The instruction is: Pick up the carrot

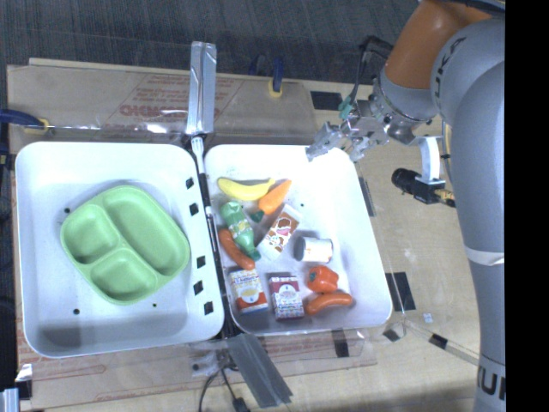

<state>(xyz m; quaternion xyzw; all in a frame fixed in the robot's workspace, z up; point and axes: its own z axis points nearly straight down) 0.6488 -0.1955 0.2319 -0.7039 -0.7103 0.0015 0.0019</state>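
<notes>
Carrot (274, 196), lying slantwise beside the banana (243, 187) in the right bin (371, 256), sits below-left of my gripper (334, 140); I judge its empty fingers slightly spread.

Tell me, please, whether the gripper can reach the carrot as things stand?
Probably yes: the gripper hovers at the bin's upper rim, and the carrot lies uncovered beside the banana.

White bins (51, 316): two. Green divided plate (125, 243): one. Banana (243, 187): one. Carrots (274, 197): two. Green bottle (241, 226): one. Small cartons (286, 295): three. White cup (314, 249): one.
</notes>
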